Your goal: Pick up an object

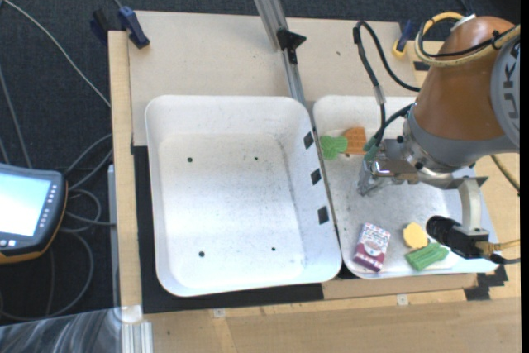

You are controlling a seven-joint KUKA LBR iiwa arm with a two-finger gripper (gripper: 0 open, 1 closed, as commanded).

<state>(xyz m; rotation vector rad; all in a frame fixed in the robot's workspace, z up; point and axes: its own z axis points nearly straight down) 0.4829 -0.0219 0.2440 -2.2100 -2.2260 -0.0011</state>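
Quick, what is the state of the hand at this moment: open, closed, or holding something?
Hand: low over the right bin, just below the green object and orange object; open or closed cannot be told, and nothing can be seen held.

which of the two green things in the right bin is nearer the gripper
The green piece beside the orange block, left of the gripper. The other green one lies at the bin's near edge.

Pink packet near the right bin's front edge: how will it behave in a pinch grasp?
The pink packet lies flat, so probably thin and light, and hard to get under. It looks like a printed wrapper, so it may crumple or slip. It lies close to the right bin's front rim, so a push might jam it there.
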